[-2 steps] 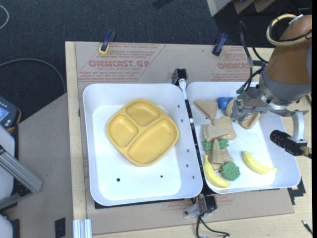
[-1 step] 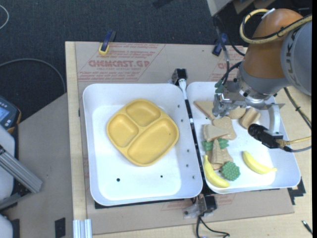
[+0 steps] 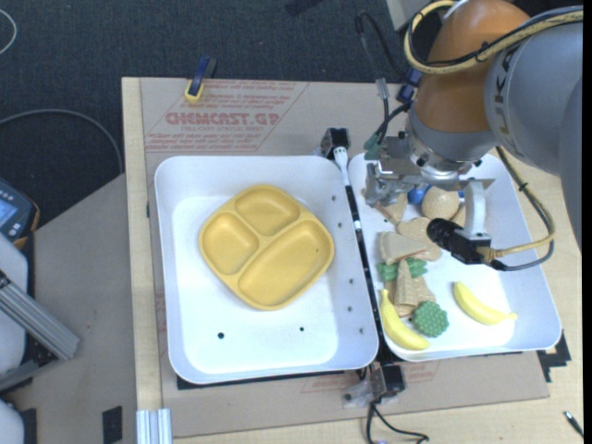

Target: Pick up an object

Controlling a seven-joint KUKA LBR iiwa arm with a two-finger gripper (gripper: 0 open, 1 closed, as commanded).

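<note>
**Arm low over the right bin's far end, toy food below it**

Dark grey carpet surrounds your bench, with cables trailing across it at the top and left. On the bench a brown cardboard sheet [image 3: 227, 109] printed with red lettering lies under two shallow white bins set side by side, and a small blue and yellow clip [image 3: 198, 80] sits at the sheet's far edge.

Your left bin [image 3: 176, 276] carries a yellow divided plate [image 3: 266, 245] with three compartments, lying roughly in the middle and turned at an angle to the bin's walls.

Your right bin [image 3: 532, 317] holds the things you could pick. Near its front left corner a yellow banana [image 3: 400, 326] lies along the wall, with a green broccoli piece [image 3: 430, 318] touching it on the right. A second banana [image 3: 481, 304] lies apart from those, toward the right side. Between them and the arm you see a loose heap of tan, bread-like pieces [image 3: 407, 248] with a bit of green among them; a cone-shaped tan piece [image 3: 408, 288] points down toward the broccoli.

You find the grey arm with its orange band [image 3: 476, 35] reaching in from the right and bending down over the far end of the right bin. The gripper [image 3: 412, 188] sits just above the heap's far edge, beside a small blue item and a round tan one. Its body hides the tips, so you cannot tell whether it is apart or closed, nor whether anything is caught in it
</note>
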